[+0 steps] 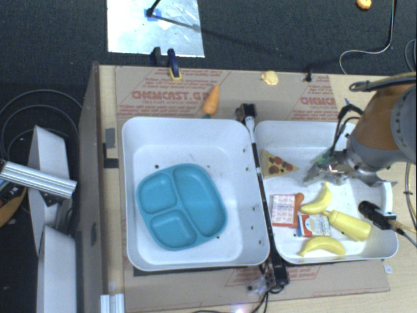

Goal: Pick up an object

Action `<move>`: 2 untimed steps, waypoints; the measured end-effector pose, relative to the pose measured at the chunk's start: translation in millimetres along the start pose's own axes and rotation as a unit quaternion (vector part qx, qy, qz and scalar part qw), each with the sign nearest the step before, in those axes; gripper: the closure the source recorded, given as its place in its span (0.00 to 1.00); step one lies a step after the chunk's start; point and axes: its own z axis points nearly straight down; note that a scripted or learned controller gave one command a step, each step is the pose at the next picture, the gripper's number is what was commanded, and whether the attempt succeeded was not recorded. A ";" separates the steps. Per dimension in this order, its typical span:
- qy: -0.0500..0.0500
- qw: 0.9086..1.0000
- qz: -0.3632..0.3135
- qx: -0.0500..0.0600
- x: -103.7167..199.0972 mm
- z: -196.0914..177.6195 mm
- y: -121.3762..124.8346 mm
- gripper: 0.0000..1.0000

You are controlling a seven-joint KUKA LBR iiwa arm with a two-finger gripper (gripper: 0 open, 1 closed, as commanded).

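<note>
1. Lowest in the frame, a curved yellow plastic banana (323, 245) lay in the white right bin (290, 134).
2. Above, the gripper (324, 169) hovered beside another yellow banana (317, 201); whether it was spread was unclear.
3. Centring over that banana before descending seemed wisest.

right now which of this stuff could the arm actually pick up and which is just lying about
For the job, in the right bin:
claw
pizza slice toy
upper banana
lower banana
yellow bottle
red and white card

Lying about:
blue divided tray in the left bin
carrot toy on the cardboard
blue clamp
</note>
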 end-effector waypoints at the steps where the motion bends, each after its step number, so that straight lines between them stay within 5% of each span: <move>1: -0.005 1.000 -0.002 -0.012 -28.7 -156.5 46.7 0.00; 2: 0.002 1.000 -0.001 0.003 16.8 -46.2 0.3 0.00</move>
